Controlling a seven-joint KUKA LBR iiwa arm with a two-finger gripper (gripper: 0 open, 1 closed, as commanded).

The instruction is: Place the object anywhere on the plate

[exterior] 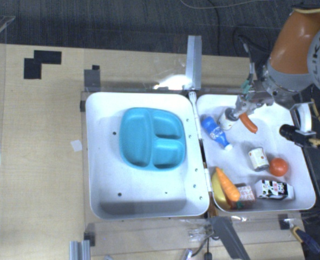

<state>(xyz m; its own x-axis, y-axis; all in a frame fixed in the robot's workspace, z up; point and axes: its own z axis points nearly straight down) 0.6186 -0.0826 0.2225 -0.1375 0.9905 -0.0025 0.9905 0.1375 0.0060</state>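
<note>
The blue plate (151,138), divided into compartments, lies in the left white bin (103,199). My gripper (245,106) hangs over the far part of the right bin (307,191), reaching in from the right. Just below it lies a small orange sausage-shaped piece (249,123), and to its left a blue bottle (214,132) lies on its side near the wall between the bins. I see nothing clearly held in the gripper. The plate has nothing on it.
Also in the right bin are a small cream cup (257,158), an orange ball (278,167), a banana with a carrot (226,186), a small box (246,193) and a black-and-white carton (273,189). A metal post (194,58) stands behind the bins.
</note>
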